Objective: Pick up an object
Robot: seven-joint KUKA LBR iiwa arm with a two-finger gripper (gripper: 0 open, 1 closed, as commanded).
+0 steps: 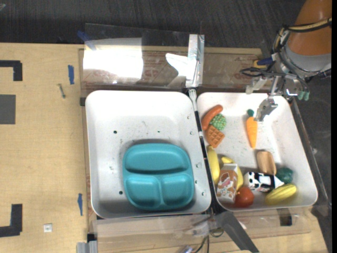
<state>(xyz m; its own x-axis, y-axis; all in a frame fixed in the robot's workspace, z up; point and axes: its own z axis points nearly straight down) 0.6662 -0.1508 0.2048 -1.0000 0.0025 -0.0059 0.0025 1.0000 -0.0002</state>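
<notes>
Plywood tabletop (37,157) carries two white bins side by side; the left bin (105,115) holds a teal divided tray (158,175), and the right bin (295,141) holds a jumble of toy food. The gripper (266,108) hangs over the right bin's far end, just above the leafy top of a toy carrot (252,130), and I cannot tell whether its fingers are wide or narrow; nothing shows between them. The carrot lies alone on bare bin floor, apart from the sausage (211,114) and waffle (215,136) toward the left bin, and apart from the milk carton (227,182), tomato (244,196) and banana (280,193) heaped at the bin's near end. It looks like light, stiff, smooth plastic, likely to slip at the tapered tip. A hold across the thick orange shoulder, fingers crosswise to its length, seems safest.
</notes>
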